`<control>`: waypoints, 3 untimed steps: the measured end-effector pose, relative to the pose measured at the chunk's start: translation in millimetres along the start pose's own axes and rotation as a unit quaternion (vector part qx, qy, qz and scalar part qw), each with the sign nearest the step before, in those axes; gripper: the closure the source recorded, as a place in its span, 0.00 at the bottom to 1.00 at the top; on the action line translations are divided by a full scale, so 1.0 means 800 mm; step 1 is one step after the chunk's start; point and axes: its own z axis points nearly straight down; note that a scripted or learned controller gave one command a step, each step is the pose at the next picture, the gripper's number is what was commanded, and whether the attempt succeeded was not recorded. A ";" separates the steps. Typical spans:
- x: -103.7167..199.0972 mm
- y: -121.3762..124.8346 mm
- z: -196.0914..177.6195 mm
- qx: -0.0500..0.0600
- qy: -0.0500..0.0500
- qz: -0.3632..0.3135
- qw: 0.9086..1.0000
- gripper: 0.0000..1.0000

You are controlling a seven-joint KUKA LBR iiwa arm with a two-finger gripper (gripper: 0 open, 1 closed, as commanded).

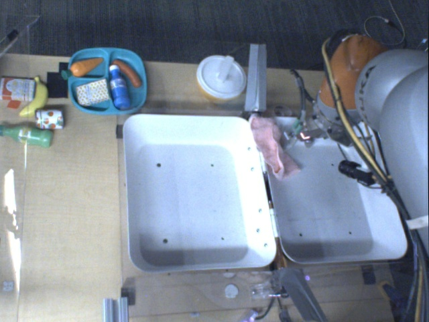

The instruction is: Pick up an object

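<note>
No text, label, brand, number or sign can be read anywhere on the bench. The small carton (16,89) at the far left has red and white printing, and the little can (49,119) beside the banana carries a patterned wrapper, but both are too small and blurred to make out a single letter. The blue bottle (120,86) in the divided blue tray (137,69) has a pale patch that may be a label, also illegible
</note>
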 end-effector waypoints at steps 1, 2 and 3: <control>-0.028 -0.004 -0.063 -0.002 0.000 -0.272 0.962 0.00; -0.002 -0.011 -0.007 0.004 -0.003 -0.328 0.945 0.00; 0.003 -0.005 -0.020 -0.005 -0.006 -0.329 0.944 1.00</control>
